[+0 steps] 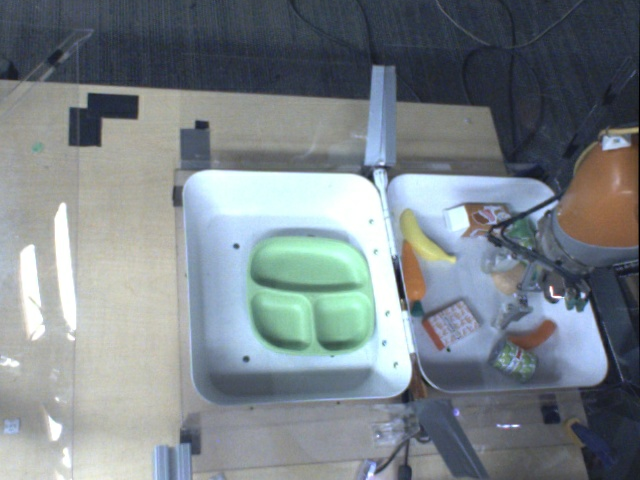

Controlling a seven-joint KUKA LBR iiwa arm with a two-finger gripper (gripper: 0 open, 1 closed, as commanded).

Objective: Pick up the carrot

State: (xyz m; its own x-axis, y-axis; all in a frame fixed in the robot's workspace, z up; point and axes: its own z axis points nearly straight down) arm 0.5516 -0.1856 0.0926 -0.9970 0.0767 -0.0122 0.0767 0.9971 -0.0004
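In right bin, at 9 o'clock against left wall: carrot, lying lengthwise, below banana. Claw near 3 o'clock, well apart; span cannot tell. Carrot likely light, stiff, smooth; grip across mid-body.

Both white bins look like smooth moulded plastic with a soft sheen, and the green divided tray looks like matt plastic. The bench is pale wood-grained board under a glossy clear sheet that throws white glare. The carrot and banana look like smooth, slightly shiny plastic; the arm's orange band is glossy
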